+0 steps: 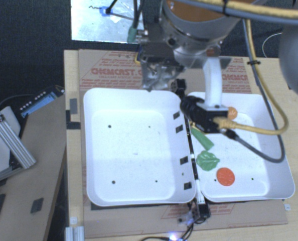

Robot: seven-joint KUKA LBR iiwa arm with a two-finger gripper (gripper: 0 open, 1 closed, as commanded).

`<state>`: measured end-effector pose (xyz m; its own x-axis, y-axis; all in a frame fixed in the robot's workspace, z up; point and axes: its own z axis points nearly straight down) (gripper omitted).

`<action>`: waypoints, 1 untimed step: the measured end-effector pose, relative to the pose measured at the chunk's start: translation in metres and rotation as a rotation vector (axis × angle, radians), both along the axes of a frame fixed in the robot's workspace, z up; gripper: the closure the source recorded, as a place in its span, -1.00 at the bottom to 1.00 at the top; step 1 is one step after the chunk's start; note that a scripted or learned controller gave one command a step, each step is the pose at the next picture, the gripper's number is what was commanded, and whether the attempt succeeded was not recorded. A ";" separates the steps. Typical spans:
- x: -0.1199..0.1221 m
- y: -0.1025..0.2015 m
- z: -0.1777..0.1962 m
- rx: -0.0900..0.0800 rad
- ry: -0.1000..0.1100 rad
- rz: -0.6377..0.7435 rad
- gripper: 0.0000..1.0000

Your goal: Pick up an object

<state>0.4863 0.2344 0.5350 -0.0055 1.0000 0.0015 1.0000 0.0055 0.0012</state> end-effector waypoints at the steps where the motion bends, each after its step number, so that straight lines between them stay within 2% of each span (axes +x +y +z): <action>1: 0.070 -0.065 -0.001 -0.003 -0.002 -0.012 1.00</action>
<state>0.5568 0.1697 0.5344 0.0067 1.0000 -0.0017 1.0000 -0.0067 0.0036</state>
